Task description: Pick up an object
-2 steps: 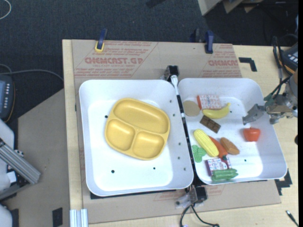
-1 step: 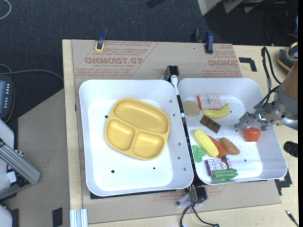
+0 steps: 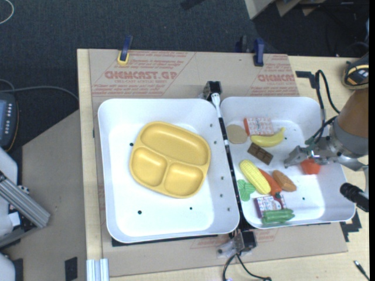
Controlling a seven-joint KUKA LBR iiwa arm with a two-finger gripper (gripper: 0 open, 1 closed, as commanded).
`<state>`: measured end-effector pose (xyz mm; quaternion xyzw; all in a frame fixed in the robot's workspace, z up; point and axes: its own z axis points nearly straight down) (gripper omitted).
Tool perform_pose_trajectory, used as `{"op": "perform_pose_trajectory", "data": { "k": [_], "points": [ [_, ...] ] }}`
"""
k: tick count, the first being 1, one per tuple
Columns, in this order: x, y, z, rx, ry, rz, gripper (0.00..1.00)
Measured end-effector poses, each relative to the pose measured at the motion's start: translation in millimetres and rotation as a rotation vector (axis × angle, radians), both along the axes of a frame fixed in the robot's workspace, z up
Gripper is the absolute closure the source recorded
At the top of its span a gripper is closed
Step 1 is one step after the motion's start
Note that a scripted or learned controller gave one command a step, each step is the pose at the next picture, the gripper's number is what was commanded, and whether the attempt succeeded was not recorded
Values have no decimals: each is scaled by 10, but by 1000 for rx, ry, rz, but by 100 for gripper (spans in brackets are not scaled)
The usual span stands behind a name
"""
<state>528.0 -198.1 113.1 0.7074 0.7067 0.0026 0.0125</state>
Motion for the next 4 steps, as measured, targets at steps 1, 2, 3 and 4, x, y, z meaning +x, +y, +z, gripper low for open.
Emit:
{"op": "perform_pose_trajectory", "data": {
  "k": [1, 2, 3, 4],
  "points": [
    [15, -24, 26, -1, -2, -1, 0],
    [29, -34, 147, -4, -8, -2, 100],
    [-42, -8, 631, 11, 15, 2, 100],
    [-26, -12, 1155, 11, 14, 2, 100]
  ]
}}
